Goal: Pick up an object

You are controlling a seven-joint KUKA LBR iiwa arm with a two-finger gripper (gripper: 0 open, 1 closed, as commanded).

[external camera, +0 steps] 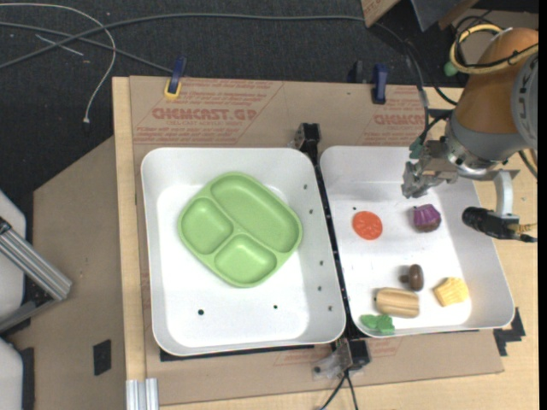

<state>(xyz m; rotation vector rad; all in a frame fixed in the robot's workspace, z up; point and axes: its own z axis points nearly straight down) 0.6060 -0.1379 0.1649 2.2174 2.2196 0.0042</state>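
- The nearest candidate for pickup is the purple object (426, 218), lying on the floor of the right bin (479, 267), toward its far right part.
- The gripper (418, 184) hangs just above and slightly to the camera's left of the purple object; nothing is visible between its fingers, and whether they are apart or together cannot be told at this size.
- Step in hand, as a judgement — the approach phase: positioned over the bin, no grasp made yet.
- The next move calls for a small shift toward the purple object, then a straight descent with the fingers set on either side of it.
- Other items in the right bin, placed relative to the purple object:
  - orange-red disc (368, 225) — to the camera's left, apart.
  - brown piece (414, 276) — nearer the camera.
  - tan roll (397, 302), yellow block (451, 292) and green piece (377, 323) — along the near edge.
- The left bin (171, 314) holds a green divided plate (240, 229), well apart from the purple object.
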